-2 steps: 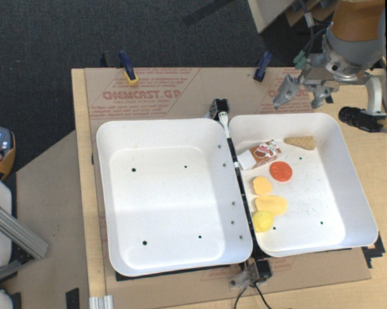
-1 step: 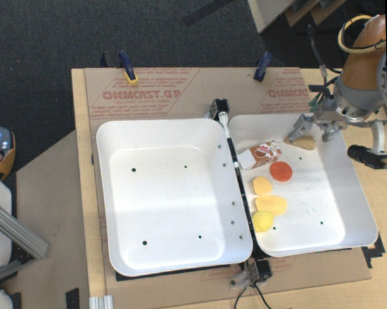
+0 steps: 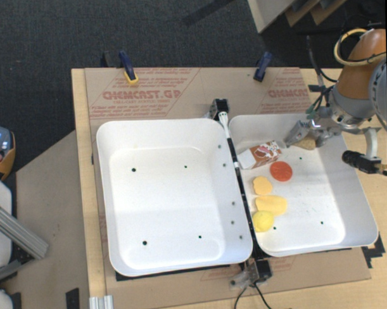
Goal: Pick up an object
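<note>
Several small objects lie in the right bin (image 3: pixel 347 202) near its left wall. A brown and white packet (image 3: pixel 264 153) lies farthest back, with a red disc (image 3: pixel 281 172) just in front of it. Closer to the front are three yellow pieces (image 3: pixel 263 185), (image 3: pixel 272 205), (image 3: pixel 263 221) in a line. My gripper (image 3: pixel 300 137) hangs over the back part of the right bin, just right of the packet and apart from it. Nothing shows in its grasp.
The left bin (image 3: pixel 118 185) stands beside the right one, and a black divider strip (image 3: pixel 235 174) runs between them. Both rest on a brown cardboard sheet (image 3: pixel 153 92) held by clamps (image 3: pixel 128 69) at the back. A black cable (image 3: pixel 361 160) hangs near the arm.
</note>
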You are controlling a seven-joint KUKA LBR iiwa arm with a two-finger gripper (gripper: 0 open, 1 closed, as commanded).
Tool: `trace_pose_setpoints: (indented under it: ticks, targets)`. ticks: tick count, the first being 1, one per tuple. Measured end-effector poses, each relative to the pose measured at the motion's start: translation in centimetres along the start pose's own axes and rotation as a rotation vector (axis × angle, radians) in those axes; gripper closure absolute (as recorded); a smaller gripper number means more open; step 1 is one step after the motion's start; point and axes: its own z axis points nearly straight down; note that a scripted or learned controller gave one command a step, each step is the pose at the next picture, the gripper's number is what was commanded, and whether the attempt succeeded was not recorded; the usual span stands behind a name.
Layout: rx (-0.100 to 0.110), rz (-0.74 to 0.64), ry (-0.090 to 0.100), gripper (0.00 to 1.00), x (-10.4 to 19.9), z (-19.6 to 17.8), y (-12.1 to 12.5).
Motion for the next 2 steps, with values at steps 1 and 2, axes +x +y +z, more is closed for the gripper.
trace_pose_setpoints:
  ticks: [1, 2]
  targets:
    - [-0.009, -0.009, -0.015, 0.00, 10.6, 0.1, 0.0]
    - [-0.008, -0.003, -0.018, 0.00, 12.7, 0.1, 0.0]
